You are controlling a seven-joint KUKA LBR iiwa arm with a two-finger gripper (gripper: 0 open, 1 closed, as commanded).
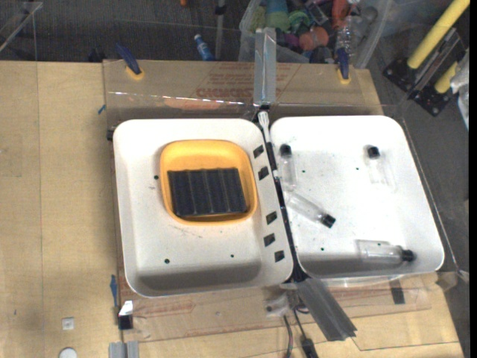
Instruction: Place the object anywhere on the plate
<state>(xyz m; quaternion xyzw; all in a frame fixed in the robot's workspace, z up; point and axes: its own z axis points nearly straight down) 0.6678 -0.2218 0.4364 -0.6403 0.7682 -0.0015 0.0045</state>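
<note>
while the clear capped tubes (382,252) lie in the right bin (417,200), well apart from the yellow plate (171,159), picking seems pending; jaw state cannot be told; next, grasp one tube.

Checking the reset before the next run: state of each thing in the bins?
yellow plate: in the left bin, upright, carrying a dark ridged block.
dark ridged block: lying flat on the plate.
clear tubes with dark caps, four: lying loose in the right bin, apart from one another, at and.
</note>
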